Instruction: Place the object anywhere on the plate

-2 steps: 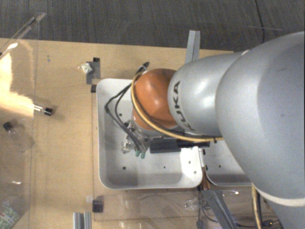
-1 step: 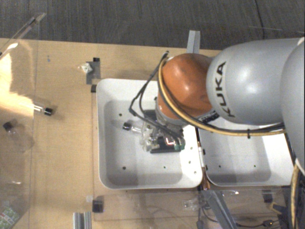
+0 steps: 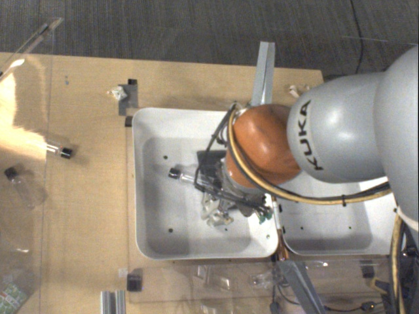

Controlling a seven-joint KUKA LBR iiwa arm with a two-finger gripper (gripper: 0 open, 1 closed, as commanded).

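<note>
A small clear object with a dark cap at its left end lies in the left bin, on the white floor just left of the gripper. It looks like a little transparent vial or tube lying on its side; its right end runs in under the dark wrist hardware, so how far it extends is hidden.

The gripper hangs low over the middle of the left bin, pointing down at the floor. Pale, glassy shapes sit right beneath it, near the bin floor, but they are too blurred and too tangled with the black brackets and cables to sort finger from object. Whether it is spread or closed, and whether anything sits in its grasp, cannot be told here.

Above it, the orange band bulges over the wrist, and the grey arm marked KUKA sweeps off to the right, covering much of the right bin. The bins sit side by side on a wooden bench. A second small vial with a dark cap lies on the bench, well to the left of the bins.
</note>
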